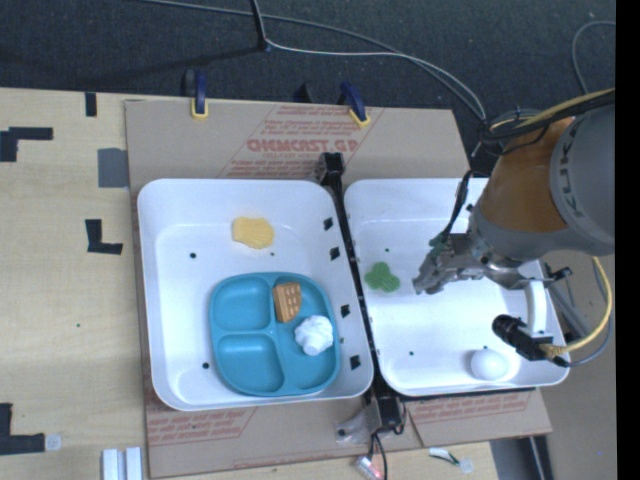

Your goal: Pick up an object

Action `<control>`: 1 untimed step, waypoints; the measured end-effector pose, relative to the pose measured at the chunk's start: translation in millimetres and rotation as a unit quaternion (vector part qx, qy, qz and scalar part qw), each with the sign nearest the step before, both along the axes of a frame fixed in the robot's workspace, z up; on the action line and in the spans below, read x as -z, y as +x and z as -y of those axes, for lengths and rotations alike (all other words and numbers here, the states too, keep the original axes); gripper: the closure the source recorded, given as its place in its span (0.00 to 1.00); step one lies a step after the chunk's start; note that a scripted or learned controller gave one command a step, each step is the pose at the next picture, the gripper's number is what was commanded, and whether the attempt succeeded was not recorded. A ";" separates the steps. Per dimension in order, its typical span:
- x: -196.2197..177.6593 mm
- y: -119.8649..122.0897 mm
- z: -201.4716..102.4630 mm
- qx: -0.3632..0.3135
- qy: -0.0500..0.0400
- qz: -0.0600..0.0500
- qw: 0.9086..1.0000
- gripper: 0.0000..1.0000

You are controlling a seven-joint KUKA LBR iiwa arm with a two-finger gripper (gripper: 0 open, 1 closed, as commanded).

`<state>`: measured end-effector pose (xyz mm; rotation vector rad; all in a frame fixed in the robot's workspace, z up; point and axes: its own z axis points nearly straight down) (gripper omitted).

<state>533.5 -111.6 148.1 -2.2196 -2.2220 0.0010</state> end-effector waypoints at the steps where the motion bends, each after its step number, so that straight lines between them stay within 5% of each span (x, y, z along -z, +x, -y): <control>1: -60.2 5.6 -4.5 0.000 0.000 0.003 1.000 1.00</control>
